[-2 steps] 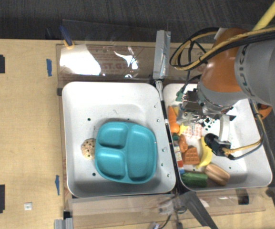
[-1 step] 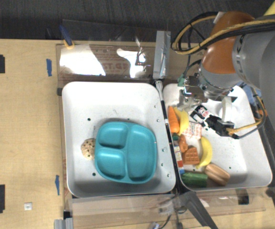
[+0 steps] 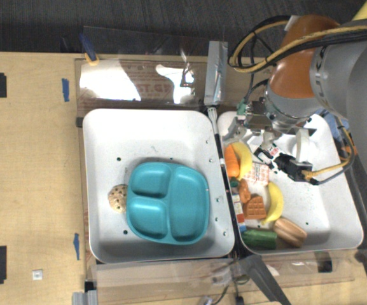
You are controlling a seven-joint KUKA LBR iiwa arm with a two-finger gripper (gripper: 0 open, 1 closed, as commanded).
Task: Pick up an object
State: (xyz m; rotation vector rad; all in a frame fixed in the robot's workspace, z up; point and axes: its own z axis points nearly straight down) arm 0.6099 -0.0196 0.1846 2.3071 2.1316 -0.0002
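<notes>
Gripper (image 3: pixel 267 146) sits low over the back-left part of the right bin (image 3: pixel 336 224), hanging under the orange wrist band (image 3: pixel 297 62). Can't tell its state: the wrist body and cable clutter mask the tips, and nothing is visibly pinched.

Candidate objects are piled along the right bin's left wall, running from just beside the gripper toward the front edge:
- orange carrot-like piece (image 3: pixel 233 162), closest, just left and slightly front of the gripper, long axis roughly front-to-back
- yellow piece (image 3: pixel 245 159) touching it on its right
- printed packet (image 3: pixel 257 173) just in front of the gripper
- banana (image 3: pixel 274 202), curved, long axis front-to-back, further toward the front
- waffle-like brown block (image 3: pixel 254 207) beside the banana
- green cucumber-like piece (image 3: pixel 259 237) and brown bread-like roll (image 3: pixel 290 231) at the front, lying across the bin

Left bin (image 3: pixel 107 132) holds a teal divided plate (image 3: pixel 168 201) with a cookie (image 3: pixel 117 197) touching its left edge; well apart from the gripper, across the divider.

Judgement: nearest target is the carrot/yellow pair. The move needed is short, left and down. Both lie front-to-back, so the gripper should close across them left-right; the bin wall right beside the carrot may block the left side.
</notes>
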